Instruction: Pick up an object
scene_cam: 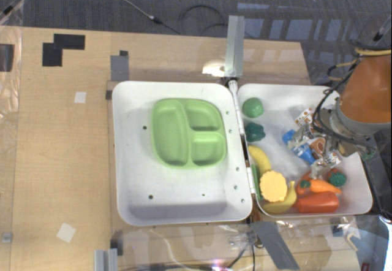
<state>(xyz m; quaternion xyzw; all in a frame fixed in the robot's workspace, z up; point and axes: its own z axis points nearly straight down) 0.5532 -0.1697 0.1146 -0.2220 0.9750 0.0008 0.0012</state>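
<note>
My gripper is low inside the right bin, right of its middle, under the orange-banded wrist. Small blue pieces show right at its tip; I cannot tell whether they are a toy or part of the gripper. Toy food lies around it: a green ball and a dark green vegetable to the left, a banana and a yellow round slice at the front left, and a carrot on a red pepper just in front.
The left bin holds a light green divided plate. A metal post stands behind the seam between the bins. A small dark green piece lies near the right bin's front right wall.
</note>
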